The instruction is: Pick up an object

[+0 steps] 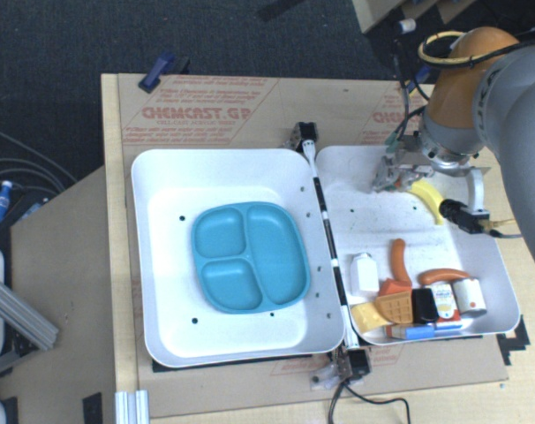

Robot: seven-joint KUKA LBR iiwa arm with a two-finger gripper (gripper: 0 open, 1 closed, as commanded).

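Dark carpet all around, and a cardboard-topped table (206,104) carrying two white bins. The left bin (153,237) has a blue divided plate (248,256) sitting in the middle. The pincer (393,173) is down at the far end of the right bin (356,170), can't tell how it's set from this angle. A yellow banana (426,199) lies just beside it, on its near right. Well apart, in the bin's near corner, there's a jumble: orange sausage (397,259), small white bottle (365,272), cracker (394,308).
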